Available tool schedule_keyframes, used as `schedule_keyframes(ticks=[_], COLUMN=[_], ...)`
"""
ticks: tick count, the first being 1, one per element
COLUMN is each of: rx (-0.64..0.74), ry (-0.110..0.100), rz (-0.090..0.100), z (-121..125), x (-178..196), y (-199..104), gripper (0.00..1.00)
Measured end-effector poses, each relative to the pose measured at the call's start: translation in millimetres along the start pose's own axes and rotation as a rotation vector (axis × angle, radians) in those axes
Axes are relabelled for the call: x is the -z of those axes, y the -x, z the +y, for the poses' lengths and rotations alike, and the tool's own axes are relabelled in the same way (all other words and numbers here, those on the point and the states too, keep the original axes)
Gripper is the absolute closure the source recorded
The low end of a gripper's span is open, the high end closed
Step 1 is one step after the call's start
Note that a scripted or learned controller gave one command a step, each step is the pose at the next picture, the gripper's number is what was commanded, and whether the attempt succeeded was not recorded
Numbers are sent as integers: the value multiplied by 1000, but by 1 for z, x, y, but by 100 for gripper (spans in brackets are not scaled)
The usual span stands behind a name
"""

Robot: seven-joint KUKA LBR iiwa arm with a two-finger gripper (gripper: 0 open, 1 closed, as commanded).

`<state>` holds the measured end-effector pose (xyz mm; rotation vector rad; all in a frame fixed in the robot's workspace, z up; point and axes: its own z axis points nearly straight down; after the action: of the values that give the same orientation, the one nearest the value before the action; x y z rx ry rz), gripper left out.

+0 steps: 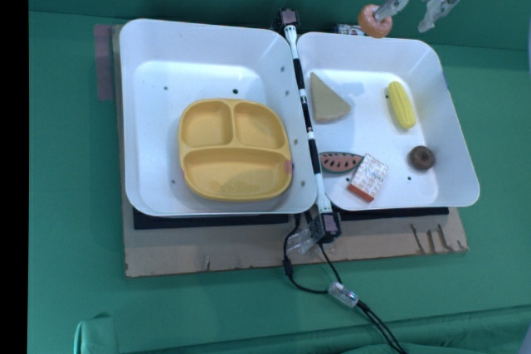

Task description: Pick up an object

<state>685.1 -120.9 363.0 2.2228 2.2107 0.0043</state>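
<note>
1. Camera view: gripper (409,8), fingers spread, hangs beyond the right bin's (455,147) far edge; a small orange object (374,21) clings to 1 finger (392,2).
2. Left bin (149,70) holds a yellow divided plate (235,149).

There are two shallow white plastic bins (141,54). One yellow plate with three parts (236,149). One tan wedge (326,99), one yellow corn cob (401,104), one watermelon slice (340,162), one brown donut (421,158), one small red-and-white box (368,177), one round orange piece (374,21).
</note>
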Motion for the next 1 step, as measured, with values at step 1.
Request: schedule_keyframes(ticks=[1], rx=[5], ry=[-49], rz=[-1], z=[7], x=[-165], y=[30], gripper=[0])
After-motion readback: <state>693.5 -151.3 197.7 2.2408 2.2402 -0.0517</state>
